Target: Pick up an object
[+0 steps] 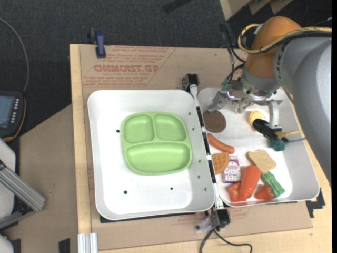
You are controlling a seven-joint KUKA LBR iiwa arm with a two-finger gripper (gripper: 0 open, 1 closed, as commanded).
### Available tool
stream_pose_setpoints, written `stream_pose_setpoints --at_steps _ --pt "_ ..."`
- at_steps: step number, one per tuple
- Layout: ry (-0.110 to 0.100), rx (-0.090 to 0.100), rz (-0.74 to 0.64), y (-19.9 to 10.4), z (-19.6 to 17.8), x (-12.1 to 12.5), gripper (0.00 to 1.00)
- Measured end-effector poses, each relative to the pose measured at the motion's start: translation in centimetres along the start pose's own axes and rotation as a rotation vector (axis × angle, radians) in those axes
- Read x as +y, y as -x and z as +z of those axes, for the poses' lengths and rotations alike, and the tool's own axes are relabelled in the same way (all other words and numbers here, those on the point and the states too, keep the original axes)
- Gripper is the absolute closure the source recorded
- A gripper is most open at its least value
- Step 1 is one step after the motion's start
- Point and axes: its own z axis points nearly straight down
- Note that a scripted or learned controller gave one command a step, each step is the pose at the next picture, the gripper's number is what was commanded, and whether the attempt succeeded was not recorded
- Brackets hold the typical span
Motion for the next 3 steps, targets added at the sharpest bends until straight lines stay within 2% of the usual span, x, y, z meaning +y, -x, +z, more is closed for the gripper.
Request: stream_pose_setpoints --at_steps 1,2,3 --pt "0.001 0.0 0.002 0.3 -0.1 -1.4 0.0" --pt "-0.004 0.003 0.01 10.0 -0.1 -7.8 0.0" --pt "0.002 -0.001 -0.001 2.9 -0.1 -9.5 0.0"
